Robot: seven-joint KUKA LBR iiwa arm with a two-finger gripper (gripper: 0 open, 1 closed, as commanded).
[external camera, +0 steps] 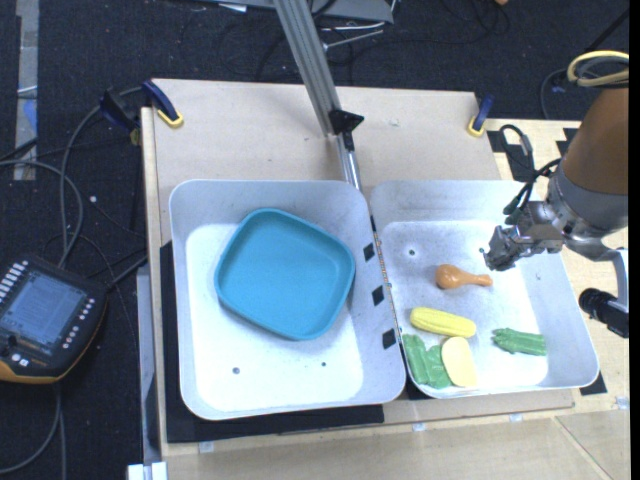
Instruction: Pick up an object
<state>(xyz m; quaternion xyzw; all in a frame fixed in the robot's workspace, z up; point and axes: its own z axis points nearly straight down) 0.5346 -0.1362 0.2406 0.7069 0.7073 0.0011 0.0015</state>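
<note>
In the right bin [420, 208] lie an orange pear-shaped toy [460, 278], a yellow corn-like piece [443, 322], a pale yellow oval [460, 361], a green pod [428, 360] at the near left corner, and another green piece [519, 342]. My gripper [500, 251] hovers over the right bin, just up and right of the orange toy, apart from it. Nothing shows between its dark tips.
The left bin [200, 218] holds a blue square plate [285, 272]. A slanted metal pole [312, 53] rises from the divider between the bins. A yellow clamp [478, 118] sits at the bench's far edge. A handheld controller [40, 318] lies off the bench, left.
</note>
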